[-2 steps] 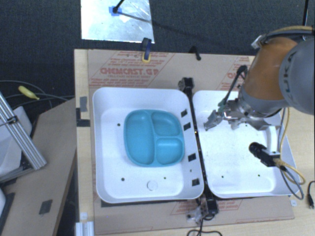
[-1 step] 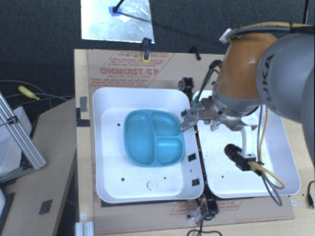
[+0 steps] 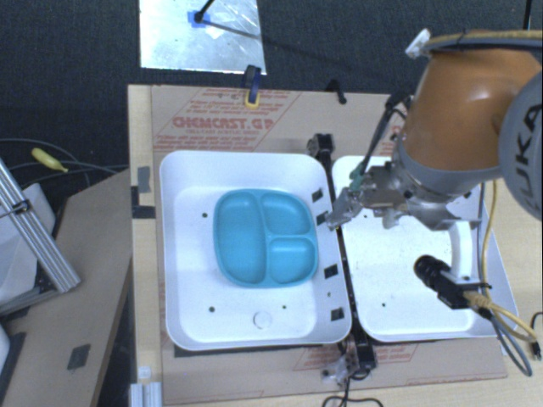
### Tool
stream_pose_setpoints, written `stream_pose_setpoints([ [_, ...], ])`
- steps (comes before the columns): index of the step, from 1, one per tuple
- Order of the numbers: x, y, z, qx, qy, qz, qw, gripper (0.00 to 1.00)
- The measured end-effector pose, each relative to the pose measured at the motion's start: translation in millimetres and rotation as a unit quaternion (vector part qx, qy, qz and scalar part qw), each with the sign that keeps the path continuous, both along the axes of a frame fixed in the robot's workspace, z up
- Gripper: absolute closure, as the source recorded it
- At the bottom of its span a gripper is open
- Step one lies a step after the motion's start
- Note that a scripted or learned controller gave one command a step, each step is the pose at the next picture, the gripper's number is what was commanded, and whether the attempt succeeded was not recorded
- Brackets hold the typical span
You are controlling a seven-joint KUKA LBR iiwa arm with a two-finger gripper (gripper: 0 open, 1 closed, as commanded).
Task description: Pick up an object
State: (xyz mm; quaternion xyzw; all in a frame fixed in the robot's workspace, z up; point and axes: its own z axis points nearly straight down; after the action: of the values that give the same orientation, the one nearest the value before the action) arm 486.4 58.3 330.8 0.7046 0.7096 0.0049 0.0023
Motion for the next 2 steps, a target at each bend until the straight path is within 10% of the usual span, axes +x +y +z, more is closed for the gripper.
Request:
stream_pose_setpoints([
  [1,-1,-21,-106,-0.0024,0.009,-0.004,0.9999,0.00],
  [2,1,-19,-90,-0.0014,0.003,-0.001,1.0000,1.00],
])
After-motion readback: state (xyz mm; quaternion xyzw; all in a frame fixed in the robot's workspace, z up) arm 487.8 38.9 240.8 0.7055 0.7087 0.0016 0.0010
